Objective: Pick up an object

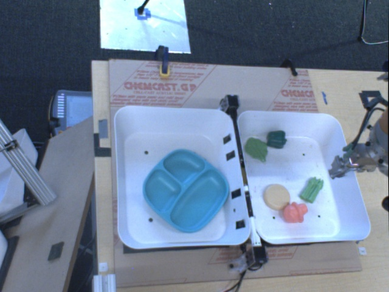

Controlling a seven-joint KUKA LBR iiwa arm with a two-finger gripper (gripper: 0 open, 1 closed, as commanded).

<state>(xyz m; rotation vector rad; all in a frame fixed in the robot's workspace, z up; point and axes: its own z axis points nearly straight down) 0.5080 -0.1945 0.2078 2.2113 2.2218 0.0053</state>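
**Inspection: gripper standing at the right bin's rim, nothing in hand**

You are looking at two white bins sitting side by side on the bench. The left bin (130,126) is holding a blue divided plate (185,189), lying flat near the middle of the floor, well apart from anything that needs picking.

The candidates are all lying in the right bin (349,224). Two green pieces, a lighter green piece (256,149) and a darker green piece (276,139), are sitting close together toward the far left corner, possibly touching. A tan disc (276,196) is lying nearer the front, with a pink object (295,212) just beside it and apparently touching its edge. A green ribbed piece (312,189) is lying a little to their right, closest to the arm's side.

Your gripper (339,166) is entering from the right and hovering over the right bin's near-right wall area, above the floor, not over any object. At this size and angle I cannot tell whether it is spread or closed; nothing is showing in its grasp.

Judgement: you are sitting at the approach stage, with the pick not yet made. The green ribbed piece is offering the shortest reach and is standing clear of its neighbours, which favours a clean grasp. The disc and pink object are crowding each other, so a descent there is risking a nudge rather than a hold.
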